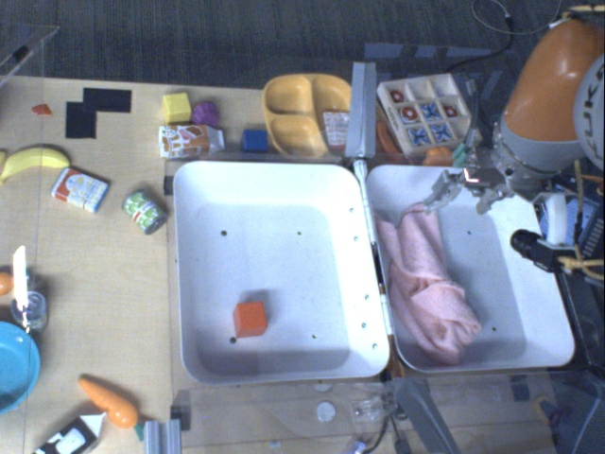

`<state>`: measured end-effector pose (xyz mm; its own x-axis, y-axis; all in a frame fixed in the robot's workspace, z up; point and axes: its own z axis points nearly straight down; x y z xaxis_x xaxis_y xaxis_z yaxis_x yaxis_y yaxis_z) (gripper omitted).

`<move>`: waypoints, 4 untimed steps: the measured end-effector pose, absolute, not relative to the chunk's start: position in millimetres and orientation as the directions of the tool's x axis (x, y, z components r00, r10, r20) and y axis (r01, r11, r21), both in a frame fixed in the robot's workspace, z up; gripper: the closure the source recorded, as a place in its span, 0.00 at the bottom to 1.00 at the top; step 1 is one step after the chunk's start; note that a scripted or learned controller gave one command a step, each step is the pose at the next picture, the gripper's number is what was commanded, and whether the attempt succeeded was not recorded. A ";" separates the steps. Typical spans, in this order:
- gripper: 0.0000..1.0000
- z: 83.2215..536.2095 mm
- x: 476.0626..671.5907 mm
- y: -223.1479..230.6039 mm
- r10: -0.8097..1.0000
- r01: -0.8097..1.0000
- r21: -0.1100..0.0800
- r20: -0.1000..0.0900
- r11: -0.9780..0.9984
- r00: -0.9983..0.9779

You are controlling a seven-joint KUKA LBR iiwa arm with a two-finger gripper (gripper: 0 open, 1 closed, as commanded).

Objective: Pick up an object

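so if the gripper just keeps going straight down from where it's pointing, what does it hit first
Most likely the upper end of the pink cloth in the right bin. The gripper hangs open over the bin's back edge, just above the cloth's top corner. Depth is unclear, so it might meet bare bin floor beside the cloth instead.

A pink cloth [430, 287] fills the left half of the right bin [529, 348], leaving bare floor toward three o'clock. In the left bin [274, 187], an orange block [250, 319] sits at seven o'clock, with open floor everywhere else around it.
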<state>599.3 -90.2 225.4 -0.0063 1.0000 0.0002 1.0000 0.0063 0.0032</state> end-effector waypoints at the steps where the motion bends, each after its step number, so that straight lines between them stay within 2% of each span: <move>1: 0.00 173.0 615.7 -121.0 0.994 0.994 0.005 -0.001 0.114 -0.114; 2: 0.00 90.2 617.0 -115.1 0.981 0.981 0.014 -0.004 0.194 -0.194; 3: 0.00 89.6 654.0 -89.7 0.937 0.937 0.012 -0.005 0.349 -0.349; 4: 0.00 91.0 581.6 -102.5 0.829 0.829 0.012 -0.010 0.560 -0.560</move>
<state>581.6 -102.5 91.0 -0.5597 0.8287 -0.0102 0.8286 0.5597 0.0124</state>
